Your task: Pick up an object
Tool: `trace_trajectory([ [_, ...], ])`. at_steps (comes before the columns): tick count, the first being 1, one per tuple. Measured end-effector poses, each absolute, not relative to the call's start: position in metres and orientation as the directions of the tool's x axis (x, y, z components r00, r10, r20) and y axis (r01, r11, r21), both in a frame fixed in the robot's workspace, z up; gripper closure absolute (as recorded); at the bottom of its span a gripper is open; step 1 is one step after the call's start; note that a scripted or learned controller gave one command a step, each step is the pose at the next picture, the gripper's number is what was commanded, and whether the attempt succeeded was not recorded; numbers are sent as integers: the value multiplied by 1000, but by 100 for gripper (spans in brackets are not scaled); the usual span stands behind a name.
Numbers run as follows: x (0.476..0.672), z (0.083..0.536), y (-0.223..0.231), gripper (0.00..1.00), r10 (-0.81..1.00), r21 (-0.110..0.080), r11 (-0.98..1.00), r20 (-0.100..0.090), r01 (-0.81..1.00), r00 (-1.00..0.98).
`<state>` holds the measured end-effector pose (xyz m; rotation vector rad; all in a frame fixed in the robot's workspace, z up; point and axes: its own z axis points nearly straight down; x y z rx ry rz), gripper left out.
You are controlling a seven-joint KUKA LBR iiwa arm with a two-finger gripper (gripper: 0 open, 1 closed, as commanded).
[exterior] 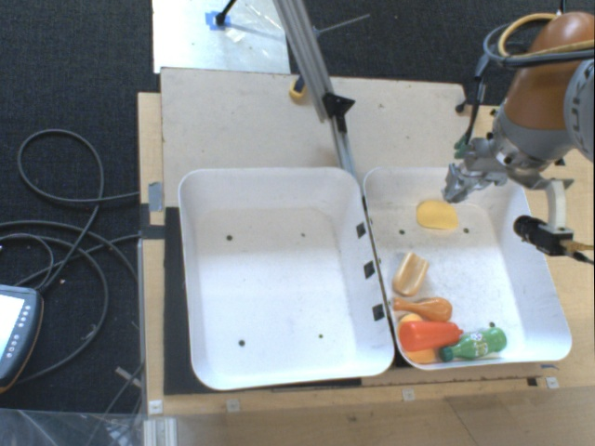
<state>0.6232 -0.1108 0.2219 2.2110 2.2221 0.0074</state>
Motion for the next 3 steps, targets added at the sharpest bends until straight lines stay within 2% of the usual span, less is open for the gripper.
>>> trace_trajectory([
  [1, 607, 226, -49, 100, 1000, 1, 11, 3, 1000, -11],
  [2, 597, 233, 12, 100, 1000, 1, 12, 3, 1000, -12],
  [3, 577, 241, 60, 100, 1000, 0, 11, 3, 1000, -11],
])
